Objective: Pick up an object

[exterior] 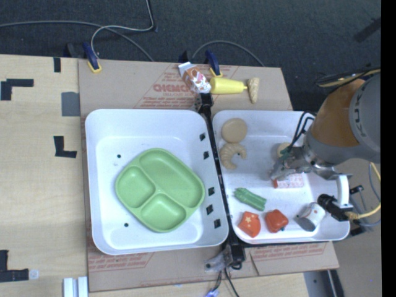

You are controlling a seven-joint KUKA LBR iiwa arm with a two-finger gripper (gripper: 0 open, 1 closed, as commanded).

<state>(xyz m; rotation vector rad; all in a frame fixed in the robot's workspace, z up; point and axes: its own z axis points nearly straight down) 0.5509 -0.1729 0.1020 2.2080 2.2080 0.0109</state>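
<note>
Counting two shallow white bins on the desk [37, 166], side by side: the left bin [102, 129] and the right bin [260, 119]. Left bin: one green divided plate [159, 189] with three compartments, lying roughly mid-bin. Right bin, items counted: one round tan cookie-like piece [234, 129] at the far left, one curled tan croissant-like piece [233, 154] just near of it, one green vegetable piece [250, 197] toward the near left, two red pieces along the near wall, a strawberry-like one [249, 224] and a pepper-like one [276, 220] just beside it, and one small white and grey object [309, 216] at the near right. One arm [346, 125] reaches in from the right, grey with an orange band. One hand [286, 169] sits low in the middle of the right bin, over a flat white item with red marks [291, 181]; whether it is spread or pressed together cannot be told, the tip being too blurred. Outside the bins, on the cardboard past the far rim: one yellow banana-like toy [228, 86], one small red and white packet [195, 77] beside it, and two blue clamps [93, 59] at the cardboard's far edge. Cables trail across the dark floor beyond.
</note>
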